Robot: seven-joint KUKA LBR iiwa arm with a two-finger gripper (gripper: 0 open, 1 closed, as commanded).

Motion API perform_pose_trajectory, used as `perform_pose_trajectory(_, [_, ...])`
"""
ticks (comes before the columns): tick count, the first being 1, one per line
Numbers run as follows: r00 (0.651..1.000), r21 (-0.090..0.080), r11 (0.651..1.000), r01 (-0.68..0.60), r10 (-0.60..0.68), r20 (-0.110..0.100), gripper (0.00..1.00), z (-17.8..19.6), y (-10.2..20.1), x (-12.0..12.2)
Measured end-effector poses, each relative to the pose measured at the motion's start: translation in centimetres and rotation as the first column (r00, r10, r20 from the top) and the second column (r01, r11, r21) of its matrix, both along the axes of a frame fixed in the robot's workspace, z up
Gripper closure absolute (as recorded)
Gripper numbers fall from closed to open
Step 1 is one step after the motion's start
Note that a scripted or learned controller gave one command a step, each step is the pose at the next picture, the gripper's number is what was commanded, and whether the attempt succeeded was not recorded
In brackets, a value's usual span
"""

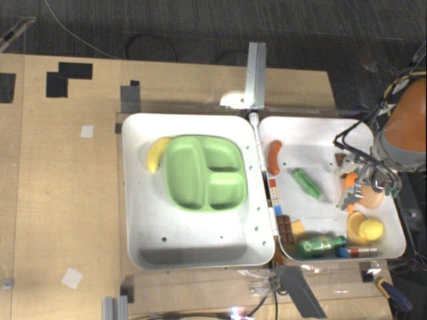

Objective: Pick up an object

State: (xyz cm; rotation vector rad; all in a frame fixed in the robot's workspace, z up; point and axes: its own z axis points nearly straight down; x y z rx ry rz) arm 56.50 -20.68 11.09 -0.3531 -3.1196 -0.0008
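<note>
Right white bin (313,129): tool (363,189) low by yellow fruit (368,229), finger state unclear.

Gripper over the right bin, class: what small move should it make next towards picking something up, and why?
Probably a short descent. The gripper sits at the right bin's right side, above a pale peach object and an orange piece, with a yellow toy just below in the view. Nothing visibly sits between its fingers, so lowering onto the peach object seems the sensible step.

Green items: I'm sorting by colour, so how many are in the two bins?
3: a divided plate in the left bin; a pickle-like piece and a bottle in the right bin. More may be hidden.
</note>
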Motion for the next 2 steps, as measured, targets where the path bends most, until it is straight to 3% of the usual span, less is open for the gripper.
perform_pose_trajectory(1, [0.999, -0.003, 0.999, 0.040, -0.040, 0.016, 0.00, -2.2, 0.2, -1.5])
perform_pose_trajectory(2, [0.999, -0.007, 0.999, 0.035, -0.035, 0.031, 1.00, -0.7, 0.2, -1.1])
